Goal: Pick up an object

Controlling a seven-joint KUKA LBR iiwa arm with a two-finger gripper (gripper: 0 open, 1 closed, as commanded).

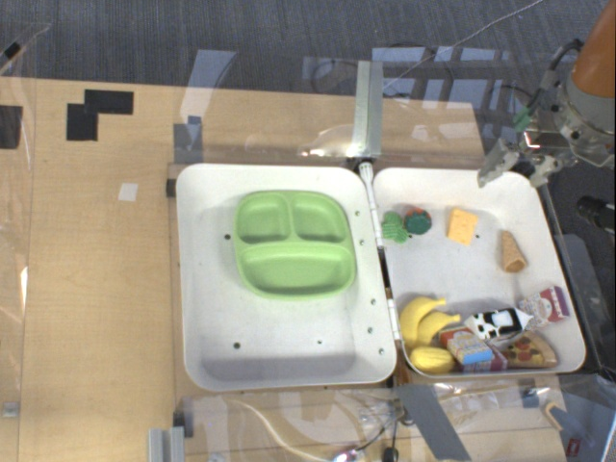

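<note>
- The left bin (207, 258) is holding a green divided plate (292, 243), sitting a little toward twelve o'clock of that bin's middle.
- The right bin (462, 272) is holding every loose object: a green broccoli-like piece (405, 224) at its ten o'clock, a yellow cheese wedge (462, 226) near twelve, a tan cone (512, 251) toward two.
- At the bin's six o'clock, bananas (428, 326) are lying beside a black-and-white cow figure (498, 322), small cartons (474, 348) and a pink-and-white pack (549, 303), all crowding together.
- The gripper (510, 165) is hanging at the right bin's one o'clock corner, above the rim, pinching nothing; whether it is spread or pressed together cannot be told from here.
- Judging from this, the pick is only beginning: a target is needed first.
- The cheese wedge or the cone looks the wiser choice, since each is lying apart from its neighbours.
- The arm should be coming down straight over the chosen piece, straddling its narrow side, and avoiding the crowded six o'clock pile.
</note>
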